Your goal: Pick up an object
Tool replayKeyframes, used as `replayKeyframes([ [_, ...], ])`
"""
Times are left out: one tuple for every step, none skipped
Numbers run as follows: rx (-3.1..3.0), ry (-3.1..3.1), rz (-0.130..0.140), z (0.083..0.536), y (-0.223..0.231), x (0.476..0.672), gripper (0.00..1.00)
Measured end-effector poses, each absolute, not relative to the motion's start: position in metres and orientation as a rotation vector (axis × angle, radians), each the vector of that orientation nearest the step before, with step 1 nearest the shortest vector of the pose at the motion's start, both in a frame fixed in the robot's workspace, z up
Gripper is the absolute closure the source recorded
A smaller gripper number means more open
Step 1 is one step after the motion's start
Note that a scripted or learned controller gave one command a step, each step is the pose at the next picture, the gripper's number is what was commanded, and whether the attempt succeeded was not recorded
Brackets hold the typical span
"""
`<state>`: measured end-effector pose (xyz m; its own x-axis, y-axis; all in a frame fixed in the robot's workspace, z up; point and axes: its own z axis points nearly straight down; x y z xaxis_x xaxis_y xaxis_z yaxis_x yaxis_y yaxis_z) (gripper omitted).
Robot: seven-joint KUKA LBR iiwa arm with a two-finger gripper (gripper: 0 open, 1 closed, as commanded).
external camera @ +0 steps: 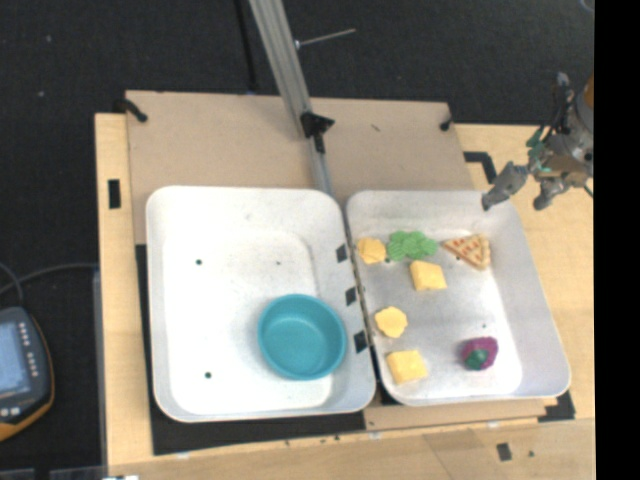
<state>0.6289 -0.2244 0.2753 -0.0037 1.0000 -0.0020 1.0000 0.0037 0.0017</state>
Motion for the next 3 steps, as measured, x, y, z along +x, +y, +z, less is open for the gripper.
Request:
replayKeyframes([
  [2.215, 2.224, -0.002, 0.275, -0.225, 0.629, 0.00],
  [2.222, 2.222, -0.006, 0.231, -0.225, 0.621, 0.00],
  [2.222, 2.221, -0.006, 0.186, -0.226, 0.614, 0.00],
])
